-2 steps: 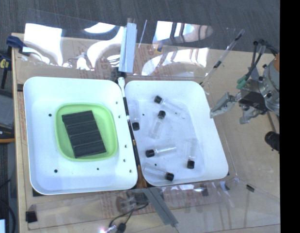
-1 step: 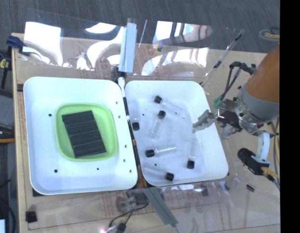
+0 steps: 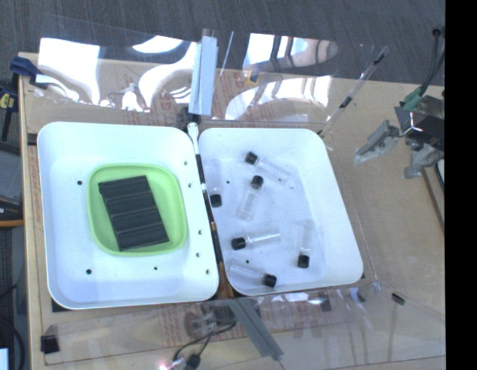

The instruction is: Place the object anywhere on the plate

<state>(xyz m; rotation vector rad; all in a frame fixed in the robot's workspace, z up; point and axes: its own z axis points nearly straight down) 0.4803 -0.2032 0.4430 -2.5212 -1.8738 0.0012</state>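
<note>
bins sit side by side on the surface, the left bin touching the right bin along a shared edge. at the centre of the left bin lies a green plate with rounded corners, and a dark ribbed block rests flat on it, tilted a little so its long axis runs from about 11 o'clock to 5 o'clock. the block lies wholly inside the plate's rim.

the right bin holds several clear vials with black caps. one vial lies toward 12 o'clock, another near the middle, a third below the middle, one toward 4 o'clock, and one at 6 o'clock. a loose black cap sits at 9 o'clock, just beside the shared edge. the vials lie apart from one another.

the claw hangs over the bare surface at 3 o'clock of the right bin, well apart from the plate. whether it is spread or pressed together cannot be told; nothing shows in its grip. no brand, label or writing can be read.
</note>
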